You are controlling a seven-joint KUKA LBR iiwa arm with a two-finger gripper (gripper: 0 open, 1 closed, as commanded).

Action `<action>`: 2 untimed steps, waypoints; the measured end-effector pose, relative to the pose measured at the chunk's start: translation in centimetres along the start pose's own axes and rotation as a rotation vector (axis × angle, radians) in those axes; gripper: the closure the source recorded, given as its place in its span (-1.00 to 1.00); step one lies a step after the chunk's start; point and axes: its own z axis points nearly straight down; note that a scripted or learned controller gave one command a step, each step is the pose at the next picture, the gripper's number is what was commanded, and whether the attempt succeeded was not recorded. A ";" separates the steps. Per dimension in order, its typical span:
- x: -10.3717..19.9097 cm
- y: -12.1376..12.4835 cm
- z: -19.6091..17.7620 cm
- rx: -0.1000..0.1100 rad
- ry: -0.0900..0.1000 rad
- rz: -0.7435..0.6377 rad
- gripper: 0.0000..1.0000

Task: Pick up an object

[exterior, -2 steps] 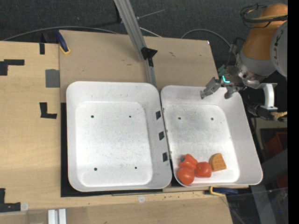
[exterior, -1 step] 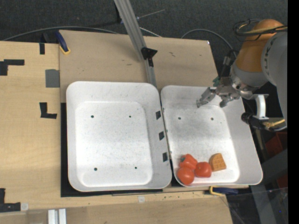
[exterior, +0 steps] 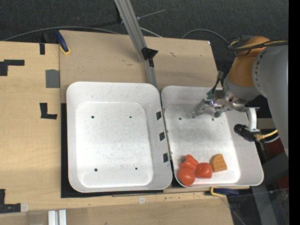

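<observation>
Jaws [exterior: 202, 108] hang spread open over the upper part of the right bin [exterior: 243, 153], with nothing between the fingers. Well below them in that same bin, against its near wall, sit three red pieces [exterior: 193, 169] bunched together, touching one another, and a tan waffle-like block [exterior: 218, 163] just to their right. The left bin [exterior: 75, 125] lies alongside on the wooden counter [exterior: 28, 125].
</observation>
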 end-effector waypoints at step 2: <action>0.1 0.0 -0.4 -0.005 -0.001 -0.002 1.00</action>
